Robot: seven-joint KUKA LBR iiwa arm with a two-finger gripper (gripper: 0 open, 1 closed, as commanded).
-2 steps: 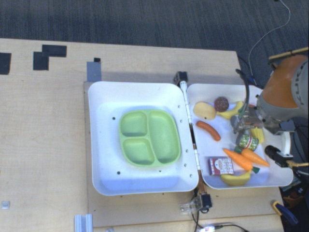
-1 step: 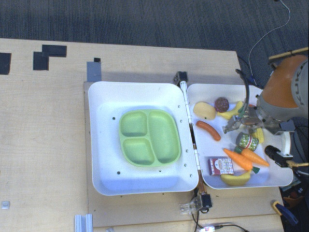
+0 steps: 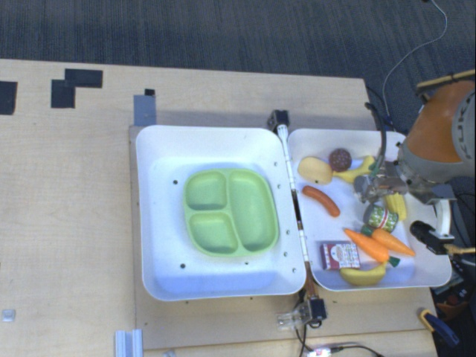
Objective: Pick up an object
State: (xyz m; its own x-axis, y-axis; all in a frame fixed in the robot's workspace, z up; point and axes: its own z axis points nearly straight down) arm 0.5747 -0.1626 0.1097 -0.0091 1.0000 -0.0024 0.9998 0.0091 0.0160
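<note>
The right bin (image 3: 424, 277) holds several toy foods. A yellow lemon (image 3: 315, 170), a dark maroon ball (image 3: 340, 158) and a yellow banana (image 3: 351, 174) lie at its back. An orange-red sausage (image 3: 321, 201) lies left of centre. A green can (image 3: 381, 219) stands mid-bin beside a yellow piece (image 3: 399, 205). Two carrots (image 3: 373, 242), a red carton (image 3: 340, 256) and a second banana (image 3: 363, 275) lie at the front. My gripper (image 3: 374, 187) hangs low over the bin's middle, just above the green can and right of the sausage.
The left bin (image 3: 160, 199) holds a green divided plate (image 3: 230, 211). A black divider rail (image 3: 291, 192) runs between the bins. The arm's orange band (image 3: 439, 129) looms over the right bin's far right side. Cables lie at the bench's front edge (image 3: 312, 314).
</note>
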